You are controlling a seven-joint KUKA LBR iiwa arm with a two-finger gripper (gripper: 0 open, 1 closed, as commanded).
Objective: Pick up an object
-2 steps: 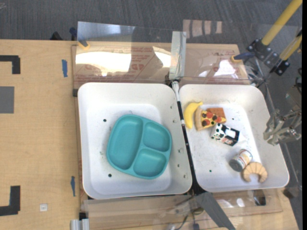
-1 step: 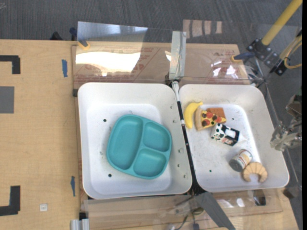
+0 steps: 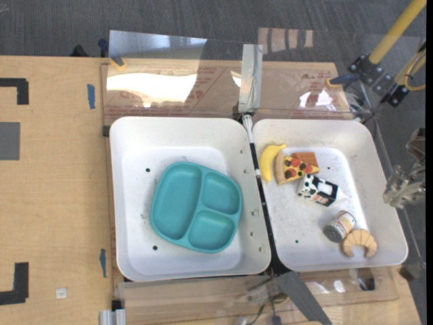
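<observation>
We see two shallow white bins side by side on the desk, the left bin holding a teal divided plate that lies flat near the bin's middle, its three compartments facing up. The right bin carries all the small things. A toy banana lies close to that bin's left wall, towards the far edge, and a toy pizza slice lies just beside it, touching or nearly touching its right side. Near the bin's centre, just in front of the pizza slice, sits a small black-and-white toy; we cannot tell what it represents. Towards the near right corner of the bin a small metal can lies on its side, and a toy croissant rests against it, close to the bin's front right rim. At the right edge of the desk, beyond the right bin's outer wall, we make out a blurred grey metal shape that may be the end effector; whether it is wide, narrow or holding anything we cannot tell. Clear plastic panels stand along the far edge of both bins.
</observation>
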